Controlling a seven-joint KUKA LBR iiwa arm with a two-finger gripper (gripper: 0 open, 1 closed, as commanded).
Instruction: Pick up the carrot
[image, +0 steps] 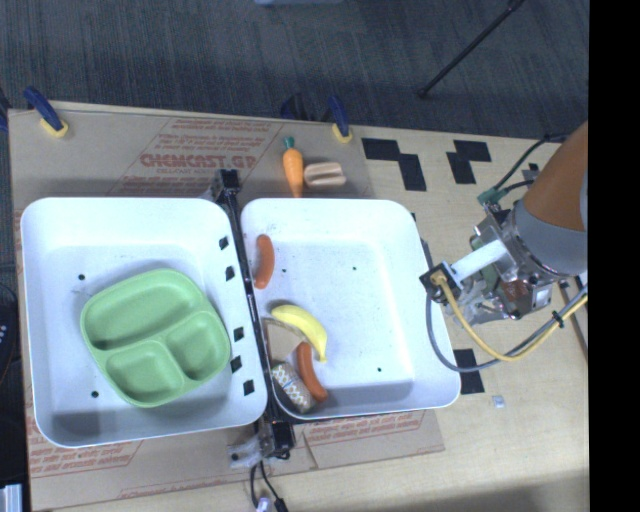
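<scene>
The carrot (291, 168) lies on the worktop (520, 440) outside both bins, just past the right bin's (400, 225) far rim at about 11 o'clock, green top pointing to 12. A small tan bun-like item (324, 176), perhaps a toy, sits just beside it at 3 o'clock. Inside that bin are 2 sausages (264, 260) and a banana (302, 330). The left bin (50, 240) holds 1 green plate (153, 335). The hand (503, 295) hovers beyond the right bin's 3 o'clock rim; whether it is spread or pressed together, I cannot tell.
</scene>
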